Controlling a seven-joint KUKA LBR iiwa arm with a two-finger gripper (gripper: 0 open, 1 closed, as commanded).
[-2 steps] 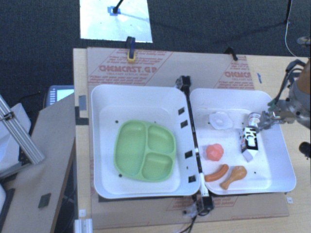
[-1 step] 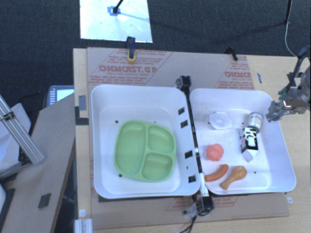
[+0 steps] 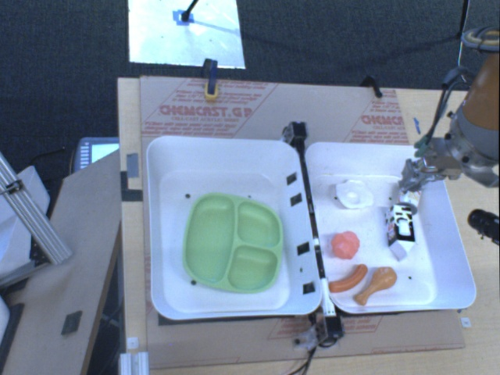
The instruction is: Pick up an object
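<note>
I am hovering my claw [image 3: 412,180] just above the small carton [image 3: 401,230] in the right bin [image 3: 461,287]; it looks light and stiff, so I would be pinching its flat sides.

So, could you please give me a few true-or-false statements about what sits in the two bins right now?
1. The green divided plate lies in the left bin. True.
2. The pink ball sits on the green plate. False: it lies in the right bin.
3. The sausage lies beside the drumstick. True.
4. The gripper hangs over the left bin. False: it is over the right bin, above the small carton.
</note>
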